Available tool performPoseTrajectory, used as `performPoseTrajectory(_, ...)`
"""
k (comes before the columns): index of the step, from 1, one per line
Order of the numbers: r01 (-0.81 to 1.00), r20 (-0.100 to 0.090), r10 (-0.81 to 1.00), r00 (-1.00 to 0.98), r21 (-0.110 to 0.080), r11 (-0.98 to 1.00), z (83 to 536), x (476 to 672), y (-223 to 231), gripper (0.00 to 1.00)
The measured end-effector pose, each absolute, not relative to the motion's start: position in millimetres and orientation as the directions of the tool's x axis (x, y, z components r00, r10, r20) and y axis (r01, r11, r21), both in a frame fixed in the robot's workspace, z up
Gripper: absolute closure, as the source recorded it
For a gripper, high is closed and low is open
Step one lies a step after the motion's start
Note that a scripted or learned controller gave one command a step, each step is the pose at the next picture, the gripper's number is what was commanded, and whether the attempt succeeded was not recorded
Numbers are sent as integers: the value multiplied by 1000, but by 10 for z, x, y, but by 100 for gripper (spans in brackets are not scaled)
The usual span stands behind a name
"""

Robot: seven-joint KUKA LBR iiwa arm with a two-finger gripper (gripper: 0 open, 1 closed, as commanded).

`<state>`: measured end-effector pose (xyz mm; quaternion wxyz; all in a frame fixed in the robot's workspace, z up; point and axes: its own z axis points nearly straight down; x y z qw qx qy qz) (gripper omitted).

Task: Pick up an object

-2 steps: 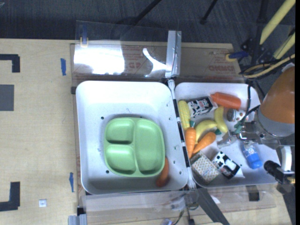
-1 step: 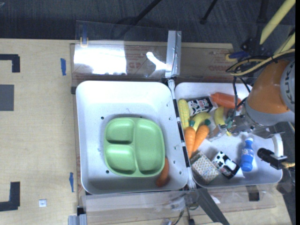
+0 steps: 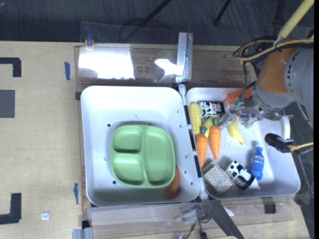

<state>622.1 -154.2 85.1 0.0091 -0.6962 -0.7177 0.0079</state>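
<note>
The right bin holds several toys. A yellow corn cob lies at its left wall, with a black-and-white box beside it. Two orange carrots lie below them. A yellow banana sits in the middle, and a blue bottle lies to its lower right. A cow-patterned toy and a speckled pouch rest near the front. My gripper hangs low over the bin, just above the banana's upper end and right of the box.
The left bin contains a green divided plate and an orange object at the plate's lower right. An orange piece lies at the right bin's back, by the wrist. Cables and a clear panel stand behind the bins.
</note>
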Motion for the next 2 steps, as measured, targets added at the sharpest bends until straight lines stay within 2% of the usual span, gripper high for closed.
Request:
performPoseTrajectory(1,1000,-4,1000,-30,-1,30,980,6273,-1533,100)
performPoseTrajectory(2,995,-1,995,-104,2,104,1626,6094,-1144,100)
